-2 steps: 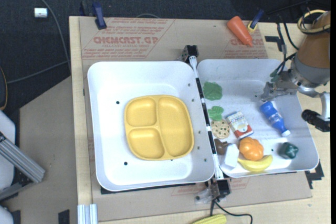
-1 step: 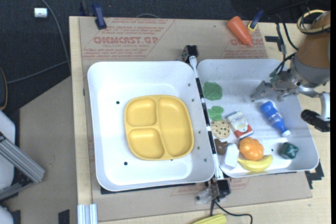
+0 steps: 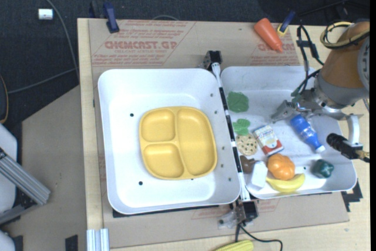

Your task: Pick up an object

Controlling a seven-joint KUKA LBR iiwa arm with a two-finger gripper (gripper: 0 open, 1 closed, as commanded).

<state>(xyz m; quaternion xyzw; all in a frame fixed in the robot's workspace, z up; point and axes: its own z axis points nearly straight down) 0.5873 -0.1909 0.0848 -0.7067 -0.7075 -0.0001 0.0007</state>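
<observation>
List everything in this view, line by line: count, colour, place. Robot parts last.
bins: 2, white, side by side on the bench
divided plate: 1, yellow, in the left bin
bottle: 1, blue, right bin, just below the gripper
orange: 1, orange, right bin near front
banana: 1, yellow, right bin, front edge
green toys: 2, green, right bin, left side
cookie: 1, tan with dark chips, right bin, left side
small carton: 1, red and white, right bin, centre
dark green item: 1, right bin, front right
carrot: 1, orange, on the board behind the bins
gripper: 1, grey, over the right bin
</observation>
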